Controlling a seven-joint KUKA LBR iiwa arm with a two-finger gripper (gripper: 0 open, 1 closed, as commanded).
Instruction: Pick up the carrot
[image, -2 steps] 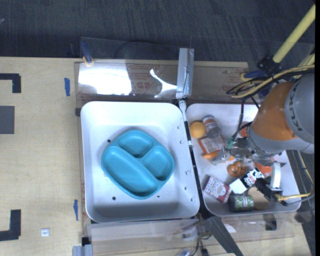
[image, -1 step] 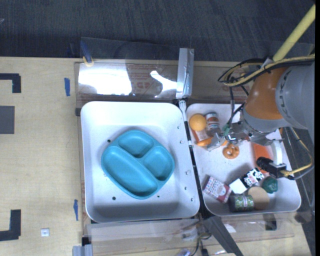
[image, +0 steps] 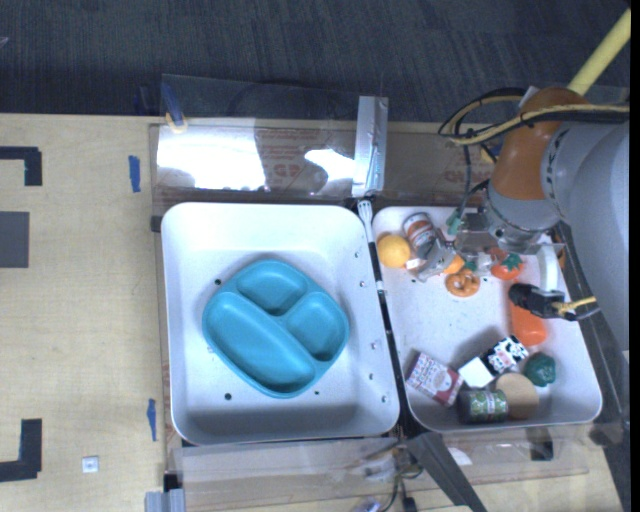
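— Over the rt bin (image: 440, 330), toward its far end, my gripper (image: 472, 245) is hanging low above the clutter; I'm reaching in from the view's rt side; can't tell from this angle whether it's spread or closed.

— And the carrot (image: 527, 326), where's it lying?

— I'm taking the orange-red tapering piece for it, tho I'm not certain; it's lying on the bin floor close to the rt wall, toward the view's bottom from my gripper & apart from it; a small orange-&-green bit (image: 509, 263) is sitting just beside my gripper, can't tell what it is; a round orange piece (image: 463, 284) is lying just beside it on the other side.

— What else is crowding you?

— A yellow ball (image: 393, 250) & a small can (image: 420, 234) are sitting by the bin's left wall, far end, the can near my gripper; along the near edge a pink carton (image: 432, 378), white block (image: 475, 372), cow-patterned pc (image: 507, 354), dark green ball (image: 540, 370), tan lump (image: 517, 390) & green jar (image: 485, 404) are bunching together, touching or nearly so, well apart from my gripper; the left bin (image: 190, 250) is holding a blue divided plate (image: 275, 325) at its middle.
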